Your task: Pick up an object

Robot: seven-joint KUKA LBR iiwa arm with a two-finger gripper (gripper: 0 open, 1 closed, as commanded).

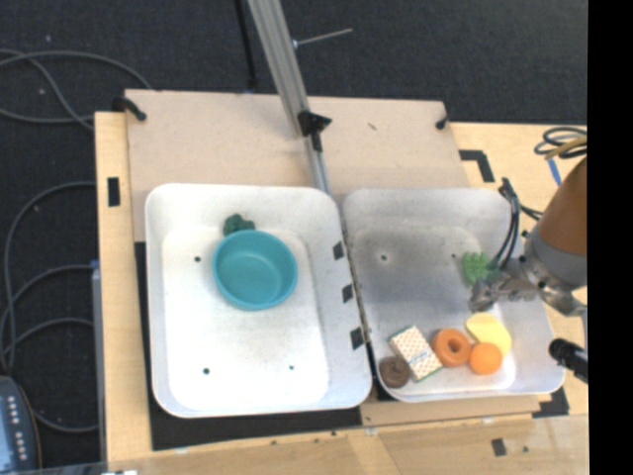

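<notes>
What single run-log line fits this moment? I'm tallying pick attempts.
stage: reach | claw: low in right bin, beside green object, above yellow object | held: nothing seen | left bin: teal bowl

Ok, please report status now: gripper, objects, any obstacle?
Gripper low in right bin, beside green object. Nothing visibly held. Yellow object close below.

You have no text, label, brand, number or sign to read anywhere here. The small patterned box [415, 352] near the front of the right bin [415, 226] carries a speckled print, but it is too small and blurred for you to make out any letters. The black marks on the bench [198, 146] are plain tape shapes, not characters.
</notes>
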